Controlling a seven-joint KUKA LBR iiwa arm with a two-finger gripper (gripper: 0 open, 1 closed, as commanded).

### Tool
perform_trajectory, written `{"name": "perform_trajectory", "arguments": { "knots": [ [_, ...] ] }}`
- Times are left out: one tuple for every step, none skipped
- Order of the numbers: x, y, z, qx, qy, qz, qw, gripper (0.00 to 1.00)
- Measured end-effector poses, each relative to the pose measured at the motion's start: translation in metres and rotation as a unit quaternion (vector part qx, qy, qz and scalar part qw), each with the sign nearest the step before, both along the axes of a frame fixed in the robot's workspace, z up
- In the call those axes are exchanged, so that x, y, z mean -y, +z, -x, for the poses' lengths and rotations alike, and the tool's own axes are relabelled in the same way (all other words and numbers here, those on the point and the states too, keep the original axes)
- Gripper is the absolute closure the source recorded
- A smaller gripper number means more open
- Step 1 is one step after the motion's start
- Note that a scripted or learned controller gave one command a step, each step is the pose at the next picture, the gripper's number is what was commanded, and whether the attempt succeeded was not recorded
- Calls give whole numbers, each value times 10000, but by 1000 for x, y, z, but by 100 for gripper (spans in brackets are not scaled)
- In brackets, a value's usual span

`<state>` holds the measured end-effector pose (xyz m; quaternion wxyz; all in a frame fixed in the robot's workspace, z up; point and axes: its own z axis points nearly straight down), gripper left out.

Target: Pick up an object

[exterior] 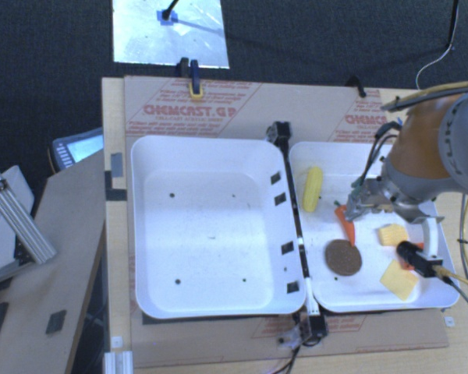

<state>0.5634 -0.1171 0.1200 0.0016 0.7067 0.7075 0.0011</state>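
Camera view: we reach into the right bin (324, 150).
Our claw (357, 207) hovers over the orange carrot (345, 223), centre-right; its spread we cannot tell. Next, we descend and pinch.

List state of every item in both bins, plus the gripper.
Left white plastic bin: nothing in it.
Right white plastic bin: holds all the items.
Yellow corn cob: lying flat, by the divider.
Orange carrot-shaped piece: lying flat, right under the gripper.
Brown round disc: flat, untouched.
Small yellow block: resting flat.
Larger yellow wedge: resting flat, near corner.
Gripper: lowered over the carrot piece.
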Motion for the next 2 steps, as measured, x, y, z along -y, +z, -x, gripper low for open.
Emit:
{"name": "perform_trajectory", "arguments": {
  "knots": [
    [0,0,0,-2,1,0,10000,0],
    [31,112,52,31,-21,17,10000,0]
  ]
}}
